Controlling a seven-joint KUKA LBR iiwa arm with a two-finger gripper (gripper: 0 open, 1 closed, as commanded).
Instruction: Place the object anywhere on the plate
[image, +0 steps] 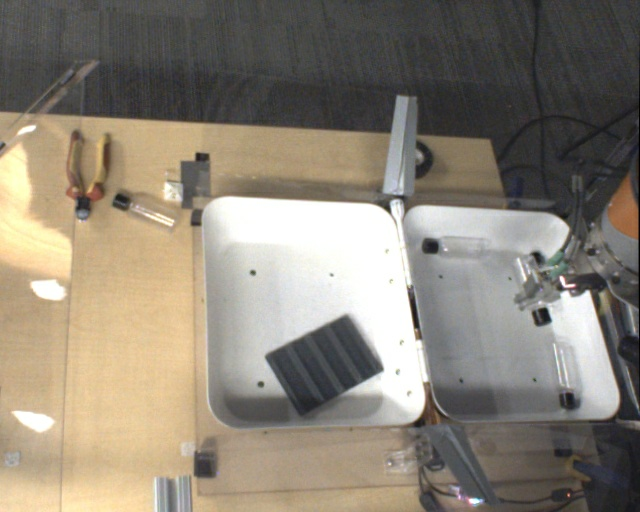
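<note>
Metallic and small, the pincer (540, 285) hangs over the right white bin (480, 390); whether its fingers are apart or together I cannot tell. Near it lie two clear tubes with dark caps, one (450, 245) beyond, one (564, 372) nearer. Well off sits the ribbed dark rectangular plate (324, 364) in the left bin (240, 250).

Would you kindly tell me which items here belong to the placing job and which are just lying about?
Job:
- dark ribbed plate, left bin
- clear vials, right bin
- pincer

Lying about:
- pliers
- loose vial on the bench
</note>
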